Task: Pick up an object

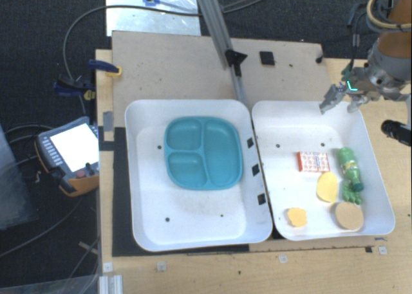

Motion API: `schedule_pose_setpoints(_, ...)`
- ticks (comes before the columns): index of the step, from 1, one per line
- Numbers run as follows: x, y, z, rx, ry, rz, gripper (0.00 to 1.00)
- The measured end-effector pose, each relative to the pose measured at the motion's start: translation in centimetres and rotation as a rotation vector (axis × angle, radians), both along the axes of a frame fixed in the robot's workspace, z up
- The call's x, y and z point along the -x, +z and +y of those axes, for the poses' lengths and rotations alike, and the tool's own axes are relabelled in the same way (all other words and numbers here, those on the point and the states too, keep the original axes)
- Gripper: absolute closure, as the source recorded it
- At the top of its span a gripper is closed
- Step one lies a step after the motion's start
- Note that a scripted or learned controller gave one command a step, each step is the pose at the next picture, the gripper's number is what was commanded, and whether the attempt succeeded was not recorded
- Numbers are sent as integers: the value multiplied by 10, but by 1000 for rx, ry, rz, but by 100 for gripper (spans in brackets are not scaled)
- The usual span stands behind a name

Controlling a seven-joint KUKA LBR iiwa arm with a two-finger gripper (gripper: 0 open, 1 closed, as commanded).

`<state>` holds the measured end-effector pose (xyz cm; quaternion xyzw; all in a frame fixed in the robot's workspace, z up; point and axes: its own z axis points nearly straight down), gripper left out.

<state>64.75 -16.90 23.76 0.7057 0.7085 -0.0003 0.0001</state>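
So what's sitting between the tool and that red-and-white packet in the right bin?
Nothing: in the camera view, only bare white bin floor runs from the tool, hovering above the bin's far rim, down to the red-and-white packet.

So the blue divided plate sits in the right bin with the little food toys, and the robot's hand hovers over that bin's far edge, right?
Not quite. The camera view shows the blue divided plate alone in the left bin; the food toys lie in the right bin. The hand does hover over the right bin's far edge.
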Motion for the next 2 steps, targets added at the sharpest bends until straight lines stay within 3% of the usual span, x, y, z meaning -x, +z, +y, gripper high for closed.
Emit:
schedule_pose_setpoints(1,-1,1,0,0,0,-3,0)
schedule_pose_setpoints(2,-4,-60,0,0,-1,1,0)
